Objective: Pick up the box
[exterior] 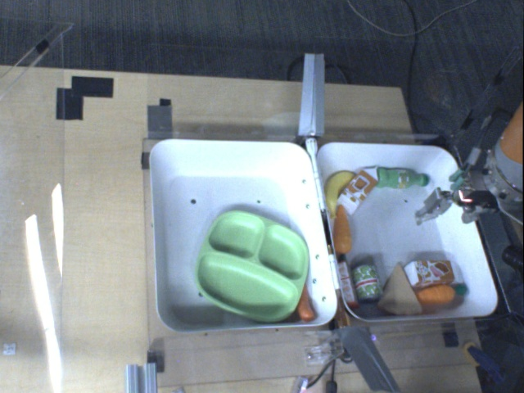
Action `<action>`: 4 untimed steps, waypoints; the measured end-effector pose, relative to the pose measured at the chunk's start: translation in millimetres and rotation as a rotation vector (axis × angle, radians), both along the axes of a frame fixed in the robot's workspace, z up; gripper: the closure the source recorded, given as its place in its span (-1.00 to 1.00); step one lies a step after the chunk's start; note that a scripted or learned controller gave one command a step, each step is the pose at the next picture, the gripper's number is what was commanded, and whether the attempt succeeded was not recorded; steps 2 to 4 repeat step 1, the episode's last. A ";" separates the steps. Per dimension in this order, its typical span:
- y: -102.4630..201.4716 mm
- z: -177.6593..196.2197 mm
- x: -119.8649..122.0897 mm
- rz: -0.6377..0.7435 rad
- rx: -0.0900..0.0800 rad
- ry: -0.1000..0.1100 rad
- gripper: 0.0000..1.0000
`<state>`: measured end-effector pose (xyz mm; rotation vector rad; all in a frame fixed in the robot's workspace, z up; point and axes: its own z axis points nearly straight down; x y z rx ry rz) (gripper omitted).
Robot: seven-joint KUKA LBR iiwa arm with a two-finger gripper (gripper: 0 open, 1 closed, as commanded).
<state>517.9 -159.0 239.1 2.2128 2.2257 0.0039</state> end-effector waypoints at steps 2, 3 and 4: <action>19.7 -149.7 35.6 0.169 -0.003 -0.011 -1.00; 19.7 -149.7 35.6 0.169 -0.003 -0.011 -1.00; 19.7 -149.7 35.6 0.169 -0.003 -0.011 -1.00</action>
